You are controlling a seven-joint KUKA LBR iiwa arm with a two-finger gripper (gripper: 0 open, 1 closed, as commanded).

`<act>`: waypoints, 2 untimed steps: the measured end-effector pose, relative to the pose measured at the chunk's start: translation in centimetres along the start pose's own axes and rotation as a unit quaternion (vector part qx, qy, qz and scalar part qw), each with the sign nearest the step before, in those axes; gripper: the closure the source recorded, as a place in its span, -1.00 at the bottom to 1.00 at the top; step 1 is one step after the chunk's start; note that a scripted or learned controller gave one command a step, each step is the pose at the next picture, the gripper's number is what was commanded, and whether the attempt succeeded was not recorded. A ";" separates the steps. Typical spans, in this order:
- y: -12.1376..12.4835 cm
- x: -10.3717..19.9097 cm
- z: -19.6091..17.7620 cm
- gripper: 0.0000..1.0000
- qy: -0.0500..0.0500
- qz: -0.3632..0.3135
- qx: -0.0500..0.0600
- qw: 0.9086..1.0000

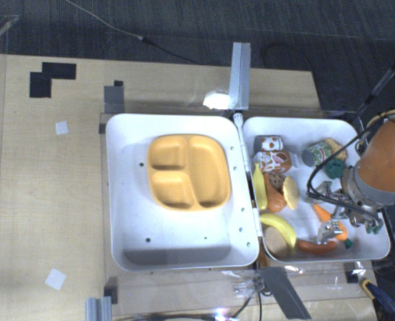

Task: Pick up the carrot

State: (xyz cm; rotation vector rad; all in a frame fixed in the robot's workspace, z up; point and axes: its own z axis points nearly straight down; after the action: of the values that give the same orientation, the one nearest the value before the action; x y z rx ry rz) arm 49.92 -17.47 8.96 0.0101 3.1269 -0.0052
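The carrot (322, 212) is a small orange piece lying in the right bin (378, 249), near its front right corner, with more orange showing at its other end beside a green bit. My gripper (331, 231) is down in that bin directly over the carrot's middle and covers part of it. The grey arm with its orange band (388, 158) reaches in from the right above it.
The right bin is crowded: a banana (280, 226), a red sausage (316, 247), a lemon wedge (290, 194), an orange-brown vegetable (274, 192), two small tins (273, 152) and a green can (320, 152). The left bin (127, 199) holds a yellow divided plate (186, 171).
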 end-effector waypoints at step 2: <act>1.9 0.8 0.0 -1.00 0.000 0.009 -0.001 1.000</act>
State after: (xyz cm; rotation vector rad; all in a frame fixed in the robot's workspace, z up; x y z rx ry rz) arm 49.17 -15.54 8.97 0.0374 3.1260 -0.0029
